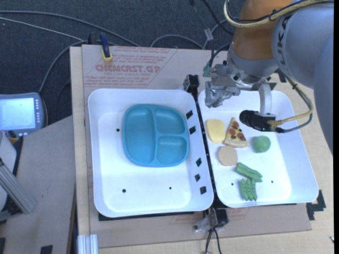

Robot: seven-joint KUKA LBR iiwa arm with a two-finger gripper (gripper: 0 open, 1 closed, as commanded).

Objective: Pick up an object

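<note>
Camera view, tool point(217, 98) over right bin's point(296, 194) upper left corner, opening cannot be told, nothing visibly held.

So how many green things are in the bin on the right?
3. A round green ball sits beside the pizza slice, and two green bean pods lie near the front edge. The arm could hide more.
</note>
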